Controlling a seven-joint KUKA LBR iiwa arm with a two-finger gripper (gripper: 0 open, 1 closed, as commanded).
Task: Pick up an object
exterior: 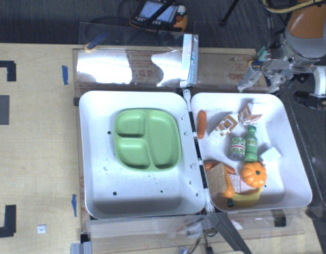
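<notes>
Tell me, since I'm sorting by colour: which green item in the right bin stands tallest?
The slim green plastic bottle, taller and narrower than the squat green can beside it on its left.

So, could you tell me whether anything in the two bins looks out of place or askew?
Nothing looks spilled or damaged. The green plate lies flat in the left bin; the toy food is jumbled in the right bin, with the green bottle lying down.

both bins (99, 194) smooth white plastic, slight sheen. green divided plate (148, 139) matt plastic. worktop (36, 157) pale wood grain, matt. orange pumpkin (254, 174) and green bottle (251, 144) glossy plastic. clear sheet (131, 62) behind bins shiny, reflective. tool (260, 77) dull grey metal.
</notes>
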